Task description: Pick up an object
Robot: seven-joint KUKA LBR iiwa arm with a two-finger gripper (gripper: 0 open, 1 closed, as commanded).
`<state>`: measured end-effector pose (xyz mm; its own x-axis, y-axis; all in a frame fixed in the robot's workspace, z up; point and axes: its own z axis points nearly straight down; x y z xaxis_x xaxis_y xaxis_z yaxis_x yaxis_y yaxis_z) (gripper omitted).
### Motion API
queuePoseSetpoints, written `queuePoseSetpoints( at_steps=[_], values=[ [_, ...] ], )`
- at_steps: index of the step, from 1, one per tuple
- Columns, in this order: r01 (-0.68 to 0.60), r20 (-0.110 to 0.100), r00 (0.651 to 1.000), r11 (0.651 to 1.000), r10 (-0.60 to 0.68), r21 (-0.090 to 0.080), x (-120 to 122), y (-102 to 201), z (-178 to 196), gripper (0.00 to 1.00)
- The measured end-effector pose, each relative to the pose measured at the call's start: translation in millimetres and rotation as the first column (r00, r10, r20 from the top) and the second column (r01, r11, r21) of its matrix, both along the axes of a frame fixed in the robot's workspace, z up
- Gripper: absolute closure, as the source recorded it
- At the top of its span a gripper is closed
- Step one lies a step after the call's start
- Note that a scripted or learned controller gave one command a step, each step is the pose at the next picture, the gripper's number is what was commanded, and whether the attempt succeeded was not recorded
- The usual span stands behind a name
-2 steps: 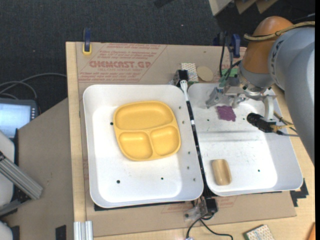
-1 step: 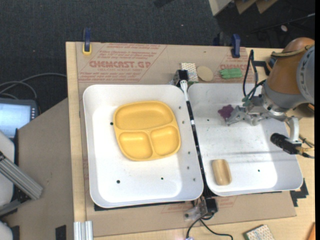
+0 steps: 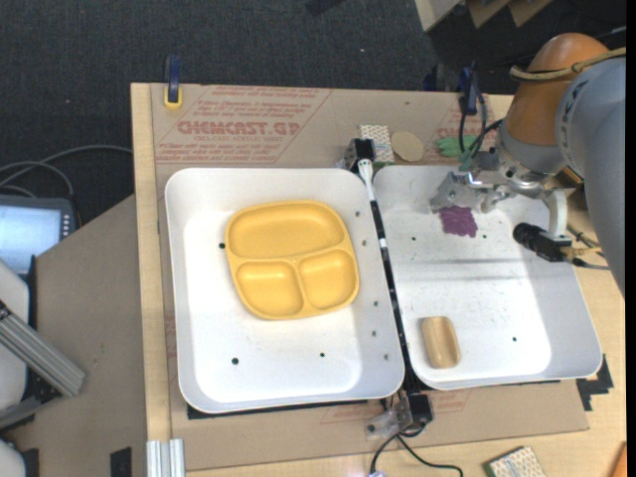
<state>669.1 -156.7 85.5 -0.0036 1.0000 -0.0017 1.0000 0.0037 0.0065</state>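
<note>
The left bin [image 3: 199, 296] carries a smooth yellow three-section tray [image 3: 290, 258], rounded at the corners and lying flat near centre. In the right bin [image 3: 537, 336], a small purple lump [image 3: 458, 220] of irregular outline lies at about eleven o'clock and a tan, rounded block [image 3: 440, 341] at seven o'clock. The gripper [image 3: 467, 192] hangs just above the purple lump; how far it is open cannot be told, and nothing is seen in its grasp.
</note>
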Motion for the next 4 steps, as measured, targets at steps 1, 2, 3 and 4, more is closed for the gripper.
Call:
queuePoseSetpoints(
  at_steps=[1,2,3,4],
  values=[
    [0.001,0.002,1.0,1.0,-0.001,-0.002,-0.8,-1.9,11.6,1.0],
    [0.001,0.0,1.0,1.0,-0.001,-0.003,-1.1,-1.7,10.8,0.0],
    [0.004,-0.013,1.0,1.0,-0.004,0.004,-60.7,28.4,-2.0,0.0],
    [0.001,0.0,1.0,1.0,-0.001,0.0,-0.4,31.9,-0.1,0.0]
  ],
)
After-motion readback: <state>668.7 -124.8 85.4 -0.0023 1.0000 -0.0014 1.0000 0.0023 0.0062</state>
